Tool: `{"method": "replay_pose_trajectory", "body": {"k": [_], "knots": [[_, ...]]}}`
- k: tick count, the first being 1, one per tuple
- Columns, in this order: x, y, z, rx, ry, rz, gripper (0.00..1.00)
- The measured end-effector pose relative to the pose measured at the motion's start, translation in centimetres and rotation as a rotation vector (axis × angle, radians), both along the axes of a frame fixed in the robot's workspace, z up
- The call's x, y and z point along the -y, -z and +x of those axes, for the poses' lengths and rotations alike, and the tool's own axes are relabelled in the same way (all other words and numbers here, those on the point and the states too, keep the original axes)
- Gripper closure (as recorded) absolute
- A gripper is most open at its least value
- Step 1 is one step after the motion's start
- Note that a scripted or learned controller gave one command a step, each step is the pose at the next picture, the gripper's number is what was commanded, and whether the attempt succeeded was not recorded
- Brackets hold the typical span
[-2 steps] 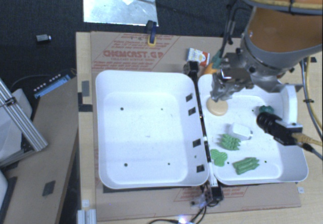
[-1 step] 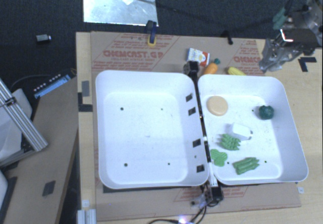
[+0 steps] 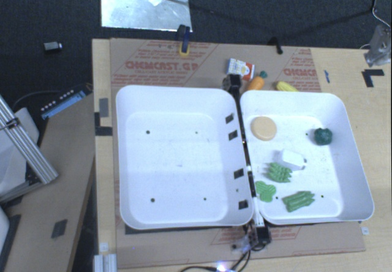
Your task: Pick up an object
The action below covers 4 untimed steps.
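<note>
Two white bins side by side on a cardboard sheet (image 3: 160, 59) on the bench. Left bin (image 3: 131, 102): bare white floor, a few dark dots. Right bin (image 3: 346, 142) holds all the pickable stuff:
- tan round disc (image 3: 264, 128), upper left, close to the divider wall
- dark green ball (image 3: 323, 136), upper right, well apart from the disc
- white block (image 3: 290, 158), mid-bin, touching the top edge of a green ridged piece (image 3: 278, 172)
- flat green leaf-shaped piece (image 3: 265, 190), lower left near the divider, just below the ridged piece
- green bundle of stalks (image 3: 298, 201), lower middle, lying tilted

Outside the bins, just behind the right bin's back rim: small white-and-red pack (image 3: 239, 68), orange carrot-like toy (image 3: 256, 82), yellow toy (image 3: 285, 87). Gripper state: cannot tell. Every item sits loose on the bin floor.
</note>
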<state>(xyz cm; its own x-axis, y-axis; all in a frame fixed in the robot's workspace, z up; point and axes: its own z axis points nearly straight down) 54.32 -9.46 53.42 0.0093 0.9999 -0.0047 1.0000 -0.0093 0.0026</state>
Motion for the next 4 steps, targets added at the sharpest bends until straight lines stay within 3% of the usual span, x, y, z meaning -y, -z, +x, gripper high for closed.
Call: {"method": "replay_pose_trajectory", "body": {"k": [2,3,4], "knots": [[-2.3,-0.1,-5.8,0.0,-0.013,0.005,1.0],[4.0,0.0,2.1,0.001,-0.007,0.001,1.0],[3.2,-0.1,-1.4,0.001,-0.012,0.004,1.0]]}}
